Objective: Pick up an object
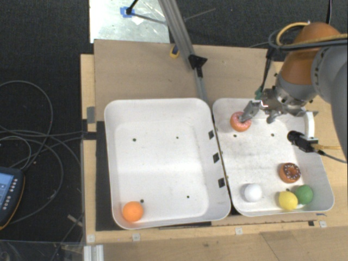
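A pink frosted doughnut lies at the far left corner of the right bin. My gripper hangs over the far end of that bin, just right of the doughnut. Its two dark fingers stand apart, so it is open, with nothing between them. The left finger is right at the doughnut's upper right edge; whether it touches is unclear. Also in the right bin are a chocolate doughnut, a white ball, a yellow fruit and a green ball. In the left bin an orange ball sits alone.
A grey pole slants down from the top and ends near the gap between the bins. The arm's orange band and grey wrist hang over the right bin's far right corner. Cables and a tablet lie on the floor at the left.
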Controlling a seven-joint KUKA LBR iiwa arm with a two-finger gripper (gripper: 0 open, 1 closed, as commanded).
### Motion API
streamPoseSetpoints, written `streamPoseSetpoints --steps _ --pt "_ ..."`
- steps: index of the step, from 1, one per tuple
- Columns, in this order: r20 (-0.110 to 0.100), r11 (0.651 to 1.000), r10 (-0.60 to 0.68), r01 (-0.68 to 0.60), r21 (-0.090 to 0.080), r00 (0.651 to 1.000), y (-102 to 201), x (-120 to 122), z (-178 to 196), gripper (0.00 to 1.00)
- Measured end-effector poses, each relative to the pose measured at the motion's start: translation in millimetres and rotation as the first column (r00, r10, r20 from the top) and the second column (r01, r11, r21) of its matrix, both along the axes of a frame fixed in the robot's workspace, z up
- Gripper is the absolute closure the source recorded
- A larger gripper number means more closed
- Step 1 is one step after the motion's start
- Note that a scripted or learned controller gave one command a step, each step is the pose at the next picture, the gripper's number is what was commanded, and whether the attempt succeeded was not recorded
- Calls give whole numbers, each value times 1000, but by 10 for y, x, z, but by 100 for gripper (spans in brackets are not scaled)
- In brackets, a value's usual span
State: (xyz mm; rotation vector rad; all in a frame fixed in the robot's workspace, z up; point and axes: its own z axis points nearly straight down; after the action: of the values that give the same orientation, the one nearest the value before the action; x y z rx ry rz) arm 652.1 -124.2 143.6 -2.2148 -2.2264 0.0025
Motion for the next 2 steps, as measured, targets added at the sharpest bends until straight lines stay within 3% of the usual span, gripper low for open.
streamPoseSetpoints --steps 1,2 --pt "-1 1000 -1 1 0 1000 7 -3 -521 0" --pt "7 1000 1 -1 0 1000 3 20 -373 100"
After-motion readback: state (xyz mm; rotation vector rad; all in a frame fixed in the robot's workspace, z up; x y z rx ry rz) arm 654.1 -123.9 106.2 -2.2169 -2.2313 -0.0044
